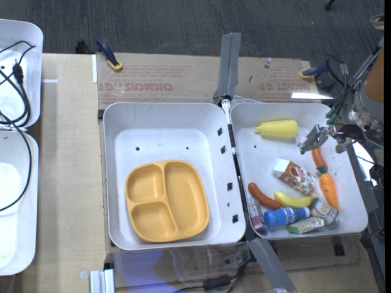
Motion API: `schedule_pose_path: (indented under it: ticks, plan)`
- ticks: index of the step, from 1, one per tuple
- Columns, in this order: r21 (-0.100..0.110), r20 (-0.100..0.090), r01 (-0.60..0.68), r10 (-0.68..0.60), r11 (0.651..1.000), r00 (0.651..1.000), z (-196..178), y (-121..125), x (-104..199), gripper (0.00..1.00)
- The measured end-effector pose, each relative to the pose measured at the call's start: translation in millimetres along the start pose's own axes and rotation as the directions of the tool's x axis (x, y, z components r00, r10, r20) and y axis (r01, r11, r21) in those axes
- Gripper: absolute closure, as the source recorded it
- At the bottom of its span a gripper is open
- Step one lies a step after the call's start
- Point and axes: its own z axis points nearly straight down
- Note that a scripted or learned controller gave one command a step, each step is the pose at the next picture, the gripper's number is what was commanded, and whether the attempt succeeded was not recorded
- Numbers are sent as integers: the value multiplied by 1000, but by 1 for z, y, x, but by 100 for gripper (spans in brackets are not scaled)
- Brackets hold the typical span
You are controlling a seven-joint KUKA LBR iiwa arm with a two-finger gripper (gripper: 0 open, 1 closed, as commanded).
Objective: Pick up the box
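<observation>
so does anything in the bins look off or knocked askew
Nothing damaged or spilled. The box lies tilted among toy food heaped in the right bin, and the yellow tray sits slightly skewed in the left bin.

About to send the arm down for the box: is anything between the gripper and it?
Nothing visible blocks it. The gripper hangs over the right bin, up and right of the box, with bare bin floor between them. The banana lies against the box's near side, and a carrot lies just to its right.
</observation>
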Motion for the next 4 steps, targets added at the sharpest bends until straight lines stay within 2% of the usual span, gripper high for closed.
schedule_pose_path:
  ticks: [1,2,3,4]
  plan:
    - [0,0,26,-26,1000,1000,78,-8,61,0]
    - [1,0,36,-36,999,999,78,-47,151,0]
    - [0,2,-133,133,991,991,77,43,84,0]
    - [0,1,-263,263,965,965,10,0,133,0]
